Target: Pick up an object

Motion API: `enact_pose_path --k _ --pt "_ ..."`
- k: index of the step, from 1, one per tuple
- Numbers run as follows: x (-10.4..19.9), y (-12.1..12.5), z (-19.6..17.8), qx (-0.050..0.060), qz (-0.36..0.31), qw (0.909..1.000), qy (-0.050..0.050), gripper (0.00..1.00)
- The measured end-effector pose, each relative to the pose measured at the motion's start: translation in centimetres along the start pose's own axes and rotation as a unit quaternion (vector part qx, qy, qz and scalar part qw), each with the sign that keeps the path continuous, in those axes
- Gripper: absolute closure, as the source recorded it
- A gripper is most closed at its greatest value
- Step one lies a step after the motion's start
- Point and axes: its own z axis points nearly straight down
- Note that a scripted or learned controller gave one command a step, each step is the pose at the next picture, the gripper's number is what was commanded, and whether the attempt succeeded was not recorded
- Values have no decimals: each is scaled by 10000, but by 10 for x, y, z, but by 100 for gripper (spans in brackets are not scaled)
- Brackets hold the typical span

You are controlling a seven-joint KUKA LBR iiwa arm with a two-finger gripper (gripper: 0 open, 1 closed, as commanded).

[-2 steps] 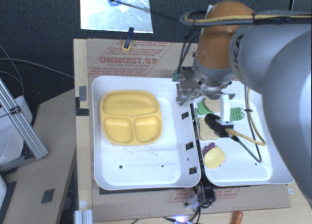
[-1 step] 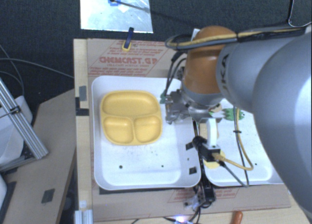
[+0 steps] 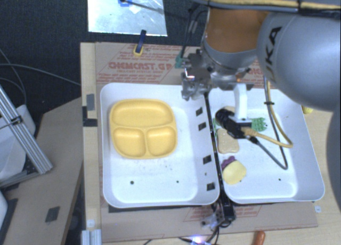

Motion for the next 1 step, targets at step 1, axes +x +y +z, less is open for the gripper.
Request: enact_pose_path --k 1 --pt "82 -29 131 141 -13 9999 -26 100"
